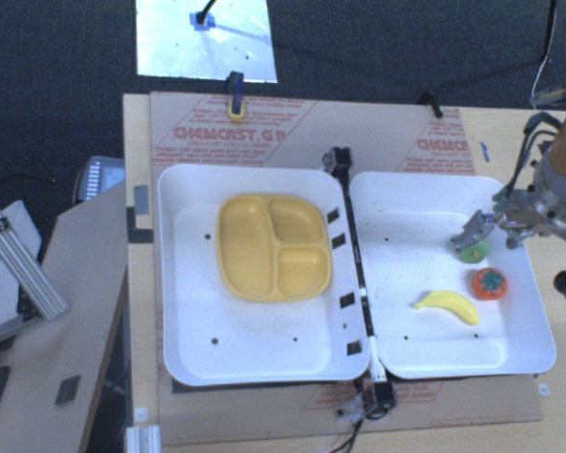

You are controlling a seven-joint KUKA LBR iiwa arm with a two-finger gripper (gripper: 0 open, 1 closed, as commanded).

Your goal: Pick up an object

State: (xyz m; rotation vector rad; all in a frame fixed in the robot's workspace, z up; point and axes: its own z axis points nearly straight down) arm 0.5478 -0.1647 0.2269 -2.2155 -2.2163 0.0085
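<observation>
The desk point(292, 121) is carrying a printed cardboard sheet point(264, 132). Two white bins, the left bin point(184, 347) and the right bin point(434, 361), are sitting side by side on it.

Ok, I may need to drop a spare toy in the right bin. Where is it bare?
The right bin is bare across its left half, from the divider to the banana, and along the near edge. It is crowded at the right: end effector, green piece, tomato.

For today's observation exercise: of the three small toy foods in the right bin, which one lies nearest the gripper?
The green piece, right at the gripper. The orange-red fruit and the banana lie further toward the bin's front.
</observation>
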